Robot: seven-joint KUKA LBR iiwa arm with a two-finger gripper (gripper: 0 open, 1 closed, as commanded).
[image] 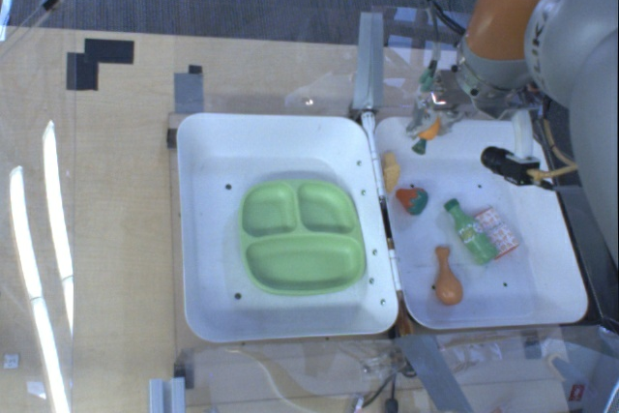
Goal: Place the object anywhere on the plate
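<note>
A green plate [302,237] with three compartments lies in the left white bin [208,208], and nothing rests on it. My gripper [427,116] hangs over the far left corner of the right bin [542,300]. Between its fingers sits a small orange carrot with a green top [425,136], tilted, its green end pointing down. The gripper is shut on it, well to the right of the plate and beyond the wall between the bins.
In the right bin lie a yellow piece [391,171] against the dividing wall, a red strawberry [413,199], a green bottle [469,229], a pink packet [498,229] and an orange gourd [445,278]. A black part with a cable [508,164] sticks out under the arm.
</note>
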